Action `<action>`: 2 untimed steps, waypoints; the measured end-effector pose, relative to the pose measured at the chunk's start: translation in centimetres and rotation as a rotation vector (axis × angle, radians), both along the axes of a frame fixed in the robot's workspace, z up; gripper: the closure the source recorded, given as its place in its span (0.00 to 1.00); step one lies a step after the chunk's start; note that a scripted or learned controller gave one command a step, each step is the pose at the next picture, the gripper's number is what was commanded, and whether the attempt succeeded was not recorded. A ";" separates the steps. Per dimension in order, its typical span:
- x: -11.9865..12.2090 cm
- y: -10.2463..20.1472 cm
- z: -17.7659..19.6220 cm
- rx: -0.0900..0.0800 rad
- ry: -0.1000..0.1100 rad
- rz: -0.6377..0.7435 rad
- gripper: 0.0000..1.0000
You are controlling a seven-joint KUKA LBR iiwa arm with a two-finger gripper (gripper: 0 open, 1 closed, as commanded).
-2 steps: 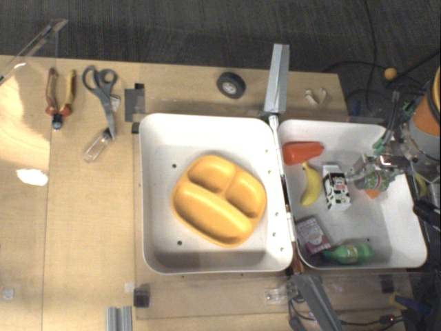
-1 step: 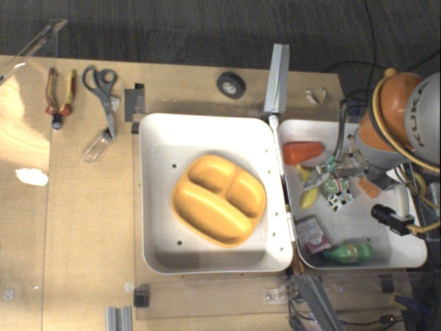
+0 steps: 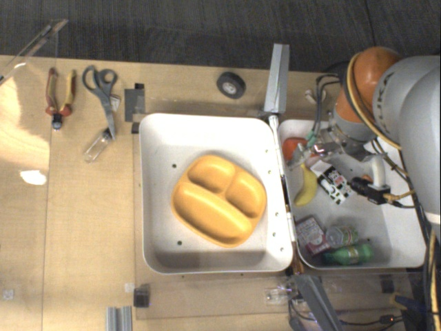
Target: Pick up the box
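The wooden surface (image 3: 83, 240) carried two shallow white bins with rounded corners, set side by side. The left bin (image 3: 158, 185) held one large glossy orange-yellow moulded piece (image 3: 219, 200), lobed like a loaf, lying near its middle with bare white floor all around it.

The right bin (image 3: 406, 247) was crowded. A small box (image 3: 310, 234), flat and printed in pink and purple, lay near the bin's front left corner, just beside a green bottle (image 3: 348, 254) lying on its side along the front wall. A yellow banana (image 3: 306, 188) lay along the left wall, a red rounded item (image 3: 293, 146) sat at the back left corner, and a small white card with dark markings (image 3: 335, 183) lay between the banana and the arm.

The grey arm (image 3: 413, 102), smooth and bulky with its orange band, hung over the back of the right bin. Its pincer (image 3: 318, 145) sat low near the red item and well apart from the box; whether it was spread or pressed together could not be told.

Scissors (image 3: 102, 95), red-handled pliers (image 3: 59, 96) and a tape roll (image 3: 231, 84) lay along the surface's far edge.
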State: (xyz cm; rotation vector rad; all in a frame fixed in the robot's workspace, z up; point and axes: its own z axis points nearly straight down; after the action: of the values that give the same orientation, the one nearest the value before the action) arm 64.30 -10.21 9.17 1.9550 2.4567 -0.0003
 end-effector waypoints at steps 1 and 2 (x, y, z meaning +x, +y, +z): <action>0.2 0.1 1.2 -0.001 -0.004 0.006 1.00; -0.9 5.7 18.0 0.000 -0.008 0.197 1.00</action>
State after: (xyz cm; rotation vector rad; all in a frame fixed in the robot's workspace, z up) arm 63.45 -4.54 27.19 1.7005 2.6316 0.0079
